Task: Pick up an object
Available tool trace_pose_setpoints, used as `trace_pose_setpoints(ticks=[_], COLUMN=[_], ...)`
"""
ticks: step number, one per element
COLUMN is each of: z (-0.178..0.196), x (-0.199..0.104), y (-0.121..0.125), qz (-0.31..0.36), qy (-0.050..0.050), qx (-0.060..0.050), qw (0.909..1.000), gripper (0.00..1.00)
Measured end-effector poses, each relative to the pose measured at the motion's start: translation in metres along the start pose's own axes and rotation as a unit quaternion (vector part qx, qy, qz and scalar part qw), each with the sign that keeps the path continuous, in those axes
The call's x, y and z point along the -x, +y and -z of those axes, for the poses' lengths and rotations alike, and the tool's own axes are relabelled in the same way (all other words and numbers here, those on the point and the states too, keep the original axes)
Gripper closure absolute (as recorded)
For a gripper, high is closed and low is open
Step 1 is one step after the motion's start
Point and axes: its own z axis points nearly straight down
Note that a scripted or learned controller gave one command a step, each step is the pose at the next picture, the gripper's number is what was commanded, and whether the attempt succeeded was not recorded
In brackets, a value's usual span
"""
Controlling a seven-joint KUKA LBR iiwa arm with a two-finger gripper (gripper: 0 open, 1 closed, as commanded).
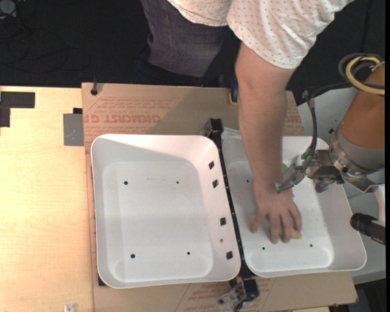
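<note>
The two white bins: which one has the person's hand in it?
The right-hand bin, nearest the arm. The person's hand presses down on its floor over a small yellowish object. The left-hand bin has no hand in it.

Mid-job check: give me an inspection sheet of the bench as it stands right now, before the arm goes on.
Surface: two white bins; left bin, right bin.
Job's things: small yellowish object under a person's hand in the right bin.
Clutter: nothing seen.
Grippers: tool beside the person's forearm, over the right bin; finger state unclear.
Cables: yellow loop on the arm.
Surroundings: person leaning in from the far side; cardboard under the bins.
</note>
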Motion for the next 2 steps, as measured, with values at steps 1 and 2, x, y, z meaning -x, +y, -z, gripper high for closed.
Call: trace_pose_setpoints(ticks=[1, 2], z=[0.000, -0.034], x=[0.002, 0.053], y=[-0.003, -0.026], qz=[-0.003, -0.005], qy=[0.001, 0.000], qx=[-0.010, -0.011], qw=[0.9999, 0.9999], gripper=[1.00, 1.00])
